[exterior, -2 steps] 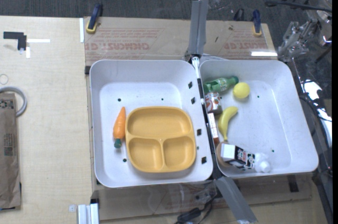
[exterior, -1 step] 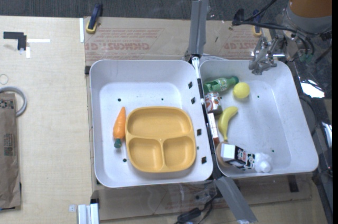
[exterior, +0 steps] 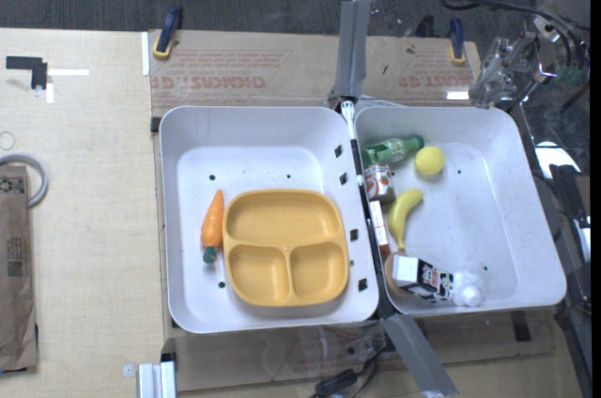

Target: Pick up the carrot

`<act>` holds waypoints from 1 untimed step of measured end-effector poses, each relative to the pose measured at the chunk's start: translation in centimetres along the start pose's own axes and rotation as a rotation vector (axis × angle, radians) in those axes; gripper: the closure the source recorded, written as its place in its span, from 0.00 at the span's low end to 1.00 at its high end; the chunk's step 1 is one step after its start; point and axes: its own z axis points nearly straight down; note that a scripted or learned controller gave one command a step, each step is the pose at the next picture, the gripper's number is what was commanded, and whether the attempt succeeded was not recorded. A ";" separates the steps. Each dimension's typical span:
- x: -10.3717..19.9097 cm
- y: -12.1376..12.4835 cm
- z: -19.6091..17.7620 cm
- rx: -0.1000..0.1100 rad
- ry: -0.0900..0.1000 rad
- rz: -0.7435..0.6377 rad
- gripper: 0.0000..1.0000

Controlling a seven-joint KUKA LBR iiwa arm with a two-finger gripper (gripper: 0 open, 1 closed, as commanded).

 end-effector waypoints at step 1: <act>1.9 0.0 5.9 0.000 0.003 0.118 1.00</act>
